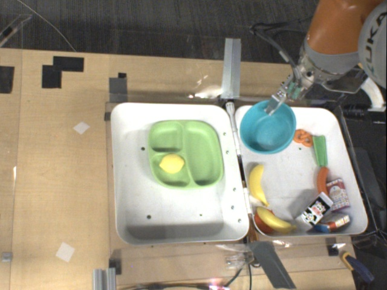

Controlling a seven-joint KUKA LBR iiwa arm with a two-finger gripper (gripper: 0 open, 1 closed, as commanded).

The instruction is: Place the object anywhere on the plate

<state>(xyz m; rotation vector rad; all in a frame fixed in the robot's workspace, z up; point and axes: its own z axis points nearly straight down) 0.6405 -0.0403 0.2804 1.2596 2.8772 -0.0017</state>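
A green divided plate [196, 153] lies in the left bin [130, 204], with a yellow lemon [172, 164] in its near-left compartment. A blue bowl [266, 132] hangs over the far-left corner of the right bin [351, 162], its edge reaching across the divider between the bins. My gripper [282, 99] comes down from the upper right and is shut on the bowl's far rim, with one finger [275, 106] showing inside the bowl.
The right bin holds two bananas [258, 183] [275, 220], an orange piece [303, 138], a green stick-shaped item [319, 150], a sausage [323, 180] and small printed packages [317, 210]. A metal post [231, 71] stands behind the divider.
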